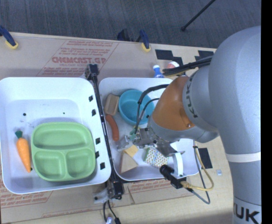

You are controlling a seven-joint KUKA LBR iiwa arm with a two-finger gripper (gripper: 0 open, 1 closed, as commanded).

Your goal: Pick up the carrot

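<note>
The carrot, orange with a green top, lies along the left wall of the left bin, right beside a green divided plate. My gripper is low over the middle of the right bin, under the grey and orange wrist, far to the right of the carrot. Nothing shows as held in it. The arm hides much of the right bin's right half.
The right bin holds a blue bowl, a reddish sausage, a brown block, a yellow wedge, a tan wedge and a patterned piece. A black clip strip runs between the bins.
</note>
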